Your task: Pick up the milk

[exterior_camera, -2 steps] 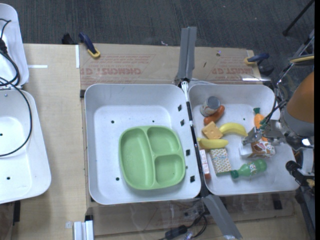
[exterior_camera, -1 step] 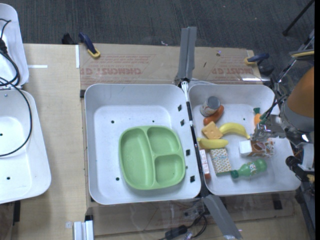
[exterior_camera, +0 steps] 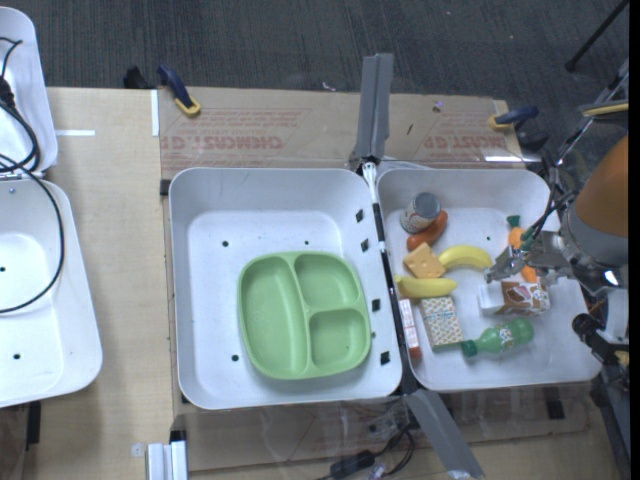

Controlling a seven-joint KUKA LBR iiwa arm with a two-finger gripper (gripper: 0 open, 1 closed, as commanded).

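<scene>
Tool above milk in right bin; finger state unclear; carton print unreadable.

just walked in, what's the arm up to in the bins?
The gripper is down in the right bin, right at the top of the milk carton, which lies among toy food by the green bottle and banana. A firm grasp isn't visible. The green divided plate sits in the left bin.
</scene>
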